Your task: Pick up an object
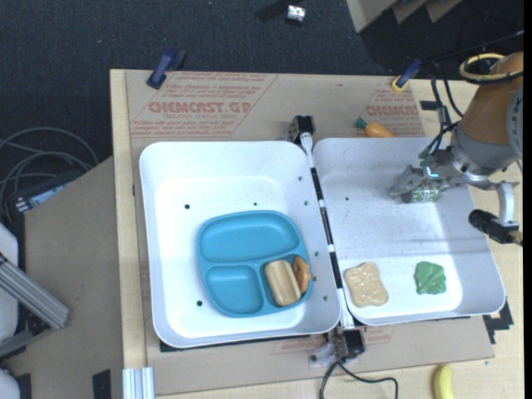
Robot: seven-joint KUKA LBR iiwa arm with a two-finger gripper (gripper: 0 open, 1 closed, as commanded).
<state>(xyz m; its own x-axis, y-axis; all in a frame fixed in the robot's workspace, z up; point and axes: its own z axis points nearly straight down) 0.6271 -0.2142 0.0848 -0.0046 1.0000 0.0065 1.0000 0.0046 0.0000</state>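
the arm (pixel 490 123) reaches in from the right edge of the frame, with the tool (pixel 416 187) low over the upper part of the right bin (pixel 391 160). whether the tool is released or clenched i cannot tell. near the bottom of that bin lie a tan cracker-shaped piece (pixel 366 285) and, to its right and apart from it, a green leafy piece (pixel 430 278); both are well apart from the tool. in the left bin (pixel 166 173) sits a blue divided plate (pixel 245 256), and a brown bread-like item (pixel 287 280) rests in its lower right compartment. the bins stand touching side by side on the tabletop (pixel 125 223).
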